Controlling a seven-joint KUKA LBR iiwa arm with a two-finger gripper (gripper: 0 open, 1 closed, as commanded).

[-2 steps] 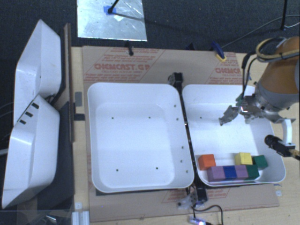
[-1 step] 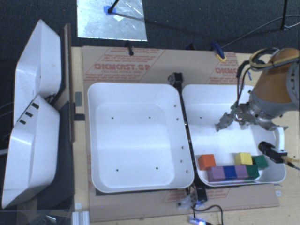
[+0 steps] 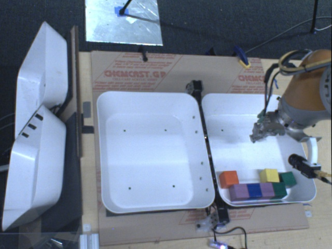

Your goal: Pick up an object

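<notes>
Right bin's [image 3: 228, 119] near edge: orange [image 3: 229, 178], yellow [image 3: 269, 175], green [image 3: 287, 179], purple-blue [image 3: 254, 191] blocks | end effector [image 3: 259, 132] state: cannot tell

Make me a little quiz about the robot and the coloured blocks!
1. True or false: the orange block lies in the right bin.
2. Which block sits right beside the yellow block? A) green B) orange
3. Fill in: the gripper hangs over the ___ bin.

Key: 1 true; 2 A, the green block; 3 right.
</notes>
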